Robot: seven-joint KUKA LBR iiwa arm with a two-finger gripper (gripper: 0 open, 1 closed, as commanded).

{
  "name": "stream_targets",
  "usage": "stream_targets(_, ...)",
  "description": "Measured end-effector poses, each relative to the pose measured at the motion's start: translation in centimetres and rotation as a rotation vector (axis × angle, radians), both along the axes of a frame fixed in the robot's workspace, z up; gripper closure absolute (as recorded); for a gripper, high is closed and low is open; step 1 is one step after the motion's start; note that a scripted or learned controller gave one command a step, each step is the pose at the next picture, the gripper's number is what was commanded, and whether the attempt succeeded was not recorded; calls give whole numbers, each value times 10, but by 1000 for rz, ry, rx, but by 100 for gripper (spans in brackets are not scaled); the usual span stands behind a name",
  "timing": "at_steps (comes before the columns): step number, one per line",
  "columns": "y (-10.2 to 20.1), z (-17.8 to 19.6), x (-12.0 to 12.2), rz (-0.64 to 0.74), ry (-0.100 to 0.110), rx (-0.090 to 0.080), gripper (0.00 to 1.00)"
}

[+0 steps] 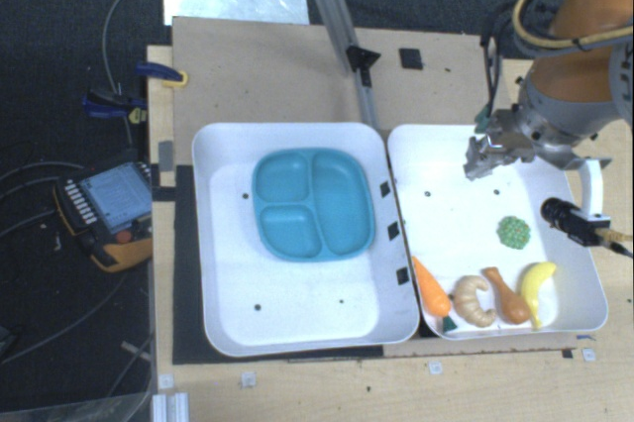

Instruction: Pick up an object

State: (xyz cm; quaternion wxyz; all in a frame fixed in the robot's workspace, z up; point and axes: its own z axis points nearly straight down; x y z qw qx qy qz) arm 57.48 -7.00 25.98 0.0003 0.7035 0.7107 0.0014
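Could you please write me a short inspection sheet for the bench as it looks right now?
Surface: two white bins side by side, left bin and right bin, on a brown board.
Job's things: carrot, croissant-like toy, drumstick, banana and green ball, all in the right bin, mostly along its near edge.
Clutter: blue divided plate in the left bin.
Grippers: gripper above the right bin's far part, holding nothing visible.
Cables: several on the dark floor, left and top.
Surroundings: handheld pendant on the floor at left.
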Motion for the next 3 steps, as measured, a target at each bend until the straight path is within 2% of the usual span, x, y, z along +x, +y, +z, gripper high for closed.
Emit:
stream_targets(2, 105, 5, -18, 1, 2, 0, 100)
stream_targets(3, 146, -11, -31, -1, 3, 0, 100)
